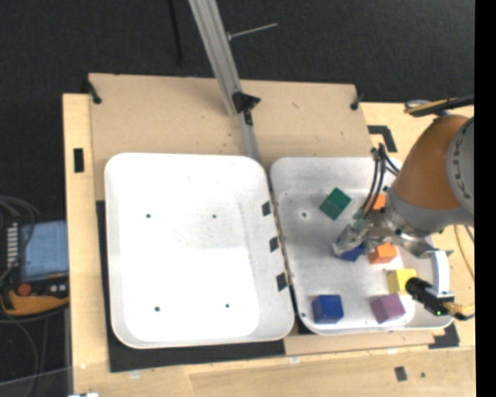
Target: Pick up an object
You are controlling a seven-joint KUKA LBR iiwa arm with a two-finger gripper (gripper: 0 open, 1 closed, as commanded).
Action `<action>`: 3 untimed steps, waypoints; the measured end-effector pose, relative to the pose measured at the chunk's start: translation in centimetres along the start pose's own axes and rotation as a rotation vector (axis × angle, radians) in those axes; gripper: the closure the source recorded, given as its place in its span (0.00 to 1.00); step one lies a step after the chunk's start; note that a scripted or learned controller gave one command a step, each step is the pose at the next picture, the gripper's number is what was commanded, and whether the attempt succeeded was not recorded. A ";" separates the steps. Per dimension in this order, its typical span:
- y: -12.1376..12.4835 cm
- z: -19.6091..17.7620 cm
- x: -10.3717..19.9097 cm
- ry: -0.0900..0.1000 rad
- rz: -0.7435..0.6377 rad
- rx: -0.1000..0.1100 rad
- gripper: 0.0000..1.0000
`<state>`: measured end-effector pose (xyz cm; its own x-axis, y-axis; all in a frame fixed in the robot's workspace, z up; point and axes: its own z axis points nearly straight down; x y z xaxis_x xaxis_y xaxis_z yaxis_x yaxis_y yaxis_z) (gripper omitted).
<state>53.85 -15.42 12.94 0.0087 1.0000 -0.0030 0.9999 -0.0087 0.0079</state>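
Note:
In the right bin (302,184), my gripper (349,243) is low over the middle of the floor, reaching in from the right. A small dark blue piece (351,255) lies right under its tip, partly hidden by it. An orange block (384,253) sits just to the right of the tip, against the wrist. A green block (336,203) lies up and to the left of the gripper. Along the front of the bin lie a blue cube (327,307), a purple cube (388,307) and a yellow block (401,279).
The left bin (120,222) lies beside the right one, sharing a rim at the middle. A slanted metal bar (219,44) rises behind the bins. Cables and a blue box (43,251) sit off the bench at the left.

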 end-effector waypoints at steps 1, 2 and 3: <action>-0.4 -4.8 0.5 0.002 -0.012 0.003 1.00; -0.6 -11.1 0.6 0.001 -0.012 0.000 1.00; -0.5 -13.1 0.5 0.002 -0.014 0.005 1.00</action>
<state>53.21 -14.90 25.99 -0.0055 1.0000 -0.0008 1.0000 0.0055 0.0029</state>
